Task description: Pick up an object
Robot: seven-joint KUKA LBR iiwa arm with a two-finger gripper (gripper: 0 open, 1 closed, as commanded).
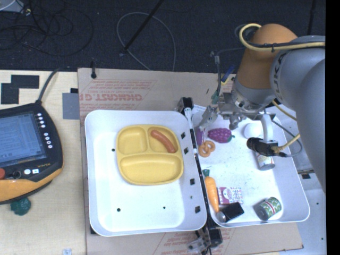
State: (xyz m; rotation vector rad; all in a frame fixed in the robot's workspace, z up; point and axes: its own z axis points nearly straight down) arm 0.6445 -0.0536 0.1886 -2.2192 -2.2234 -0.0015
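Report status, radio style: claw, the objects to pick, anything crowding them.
Claw low over right bin, by grape bunch. Pretzel and carrot lie loose. Hot dog sits in yellow tray.

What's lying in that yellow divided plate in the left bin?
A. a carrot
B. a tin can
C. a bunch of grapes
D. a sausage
D: a reddish sausage lies in the upper right compartment of the yellow plate.

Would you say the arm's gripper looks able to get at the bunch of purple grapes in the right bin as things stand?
Probably yes. The gripper hangs just above the grapes, which lie in the open; the pretzel beside them sits apart and nothing covers them.
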